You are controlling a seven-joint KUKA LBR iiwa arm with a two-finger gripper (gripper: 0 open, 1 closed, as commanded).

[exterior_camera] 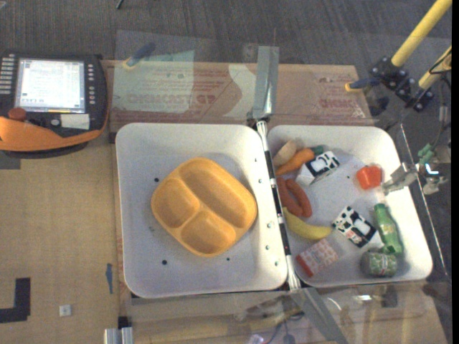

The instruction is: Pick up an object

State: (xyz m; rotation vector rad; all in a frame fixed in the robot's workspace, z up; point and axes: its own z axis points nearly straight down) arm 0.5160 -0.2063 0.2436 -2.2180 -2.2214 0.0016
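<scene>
The right bin [337, 132] holds several small objects. An orange carrot [295, 161] and a red sausage [296, 198] lie by its left wall, with a yellow banana [307, 228] below them. A black-and-white box [322, 166], a red-orange block [369, 177], a black-and-white patterned piece [353, 225], a green bottle [387, 228], a green can [378, 264] and a pink packet [319, 255] are spread over the rest. My gripper [396, 183] shows as a thin metal part at the bin's right rim, just right of the red-orange block. Nothing is visibly in it.
The left bin [136, 192] holds a yellow divided plate [204, 205]. A teach pendant [50, 99] rests on the bench at far left. A yellow pole with clamps [419, 31] stands at the upper right, beyond the bins.
</scene>
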